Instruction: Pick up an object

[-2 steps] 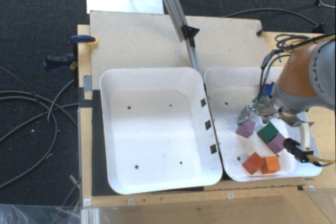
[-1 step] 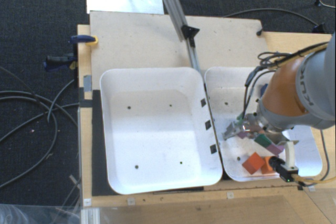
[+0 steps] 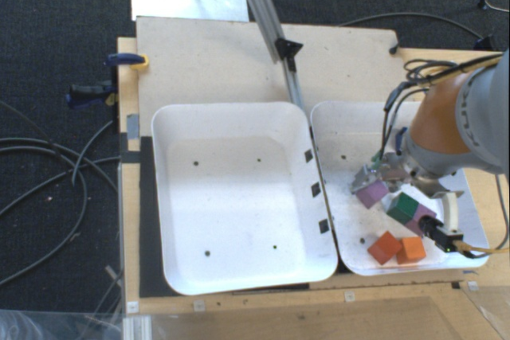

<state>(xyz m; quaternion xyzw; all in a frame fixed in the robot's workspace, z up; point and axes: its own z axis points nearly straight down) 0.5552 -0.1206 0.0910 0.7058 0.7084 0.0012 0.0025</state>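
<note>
The right bin point(image 3: 343, 131) holds several small blocks. A purple block point(image 3: 370, 193) lies near the bin's middle, right at the tip of my gripper point(image 3: 377, 174), which is down low in this bin. The view does not make clear whether the purple block is in its grasp. Just to the right sits a green block point(image 3: 403, 208) with a pink-purple block point(image 3: 423, 219) beside it. Two orange blocks point(image 3: 384, 248) point(image 3: 412, 250) lie side by side near the bin's front edge. The grey arm with its orange band point(image 3: 438, 123) reaches in from the right.
The left bin point(image 3: 231, 195) stands beside the right one, sharing a wall with black clips point(image 3: 315, 189). A slanted metal pole point(image 3: 267, 8) crosses the back of the bench. A black cable point(image 3: 446, 239) runs over the right bin's front right corner.
</note>
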